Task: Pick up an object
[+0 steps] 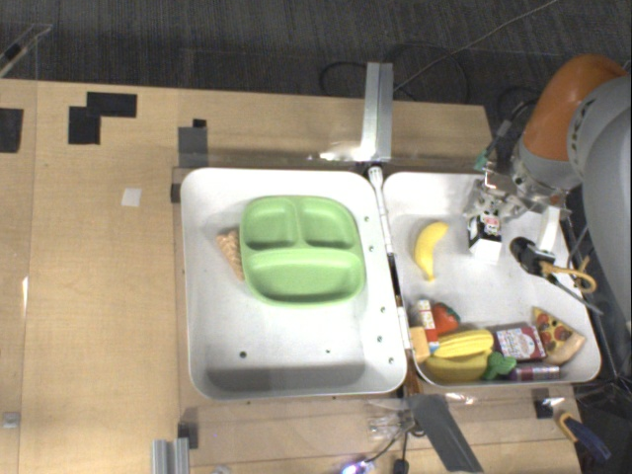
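Hand: the hand (487,227) hangs low in the upper part of the right bin (449,191); I cannot tell how far it is open, nor whether it has hold of anything.
Arm: grey, orange band (573,102) up and to the right of the hand.
Banana: the banana (429,248) lies just to the left of the hand and slightly nearer the camera, apart from it.
Toy pile: a heap of toy food (474,349) sits well below the hand, along the bin's near wall, a pizza slice (556,332) at its right end.
Left bin: the left bin (202,294), well left of the hand, bears a green divided plate (299,249).
Bench: the wooden bench (89,294) carries both bins.
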`<state>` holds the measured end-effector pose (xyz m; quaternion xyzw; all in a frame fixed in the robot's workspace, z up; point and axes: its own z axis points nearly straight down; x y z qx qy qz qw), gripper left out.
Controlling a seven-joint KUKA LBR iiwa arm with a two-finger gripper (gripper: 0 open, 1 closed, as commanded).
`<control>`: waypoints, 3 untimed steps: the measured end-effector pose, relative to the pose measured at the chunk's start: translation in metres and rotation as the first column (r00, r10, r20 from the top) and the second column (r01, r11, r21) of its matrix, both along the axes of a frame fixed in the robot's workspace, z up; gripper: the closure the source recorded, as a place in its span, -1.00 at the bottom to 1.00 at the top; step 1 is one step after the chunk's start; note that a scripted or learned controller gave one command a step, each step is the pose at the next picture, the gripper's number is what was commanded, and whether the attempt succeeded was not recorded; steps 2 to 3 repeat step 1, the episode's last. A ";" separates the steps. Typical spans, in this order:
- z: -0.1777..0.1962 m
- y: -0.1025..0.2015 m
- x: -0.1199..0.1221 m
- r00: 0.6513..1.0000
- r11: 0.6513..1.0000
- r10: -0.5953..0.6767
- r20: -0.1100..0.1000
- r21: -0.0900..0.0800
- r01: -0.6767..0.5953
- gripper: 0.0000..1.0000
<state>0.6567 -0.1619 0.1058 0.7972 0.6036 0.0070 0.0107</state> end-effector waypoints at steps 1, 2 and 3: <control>0.101 0.040 -0.018 0.998 0.998 0.062 -0.018 0.008 -0.062 1.00; 0.101 0.040 -0.018 0.998 0.998 0.062 -0.018 0.008 -0.062 1.00; 0.101 0.040 -0.018 0.998 0.998 0.062 -0.018 0.008 -0.062 1.00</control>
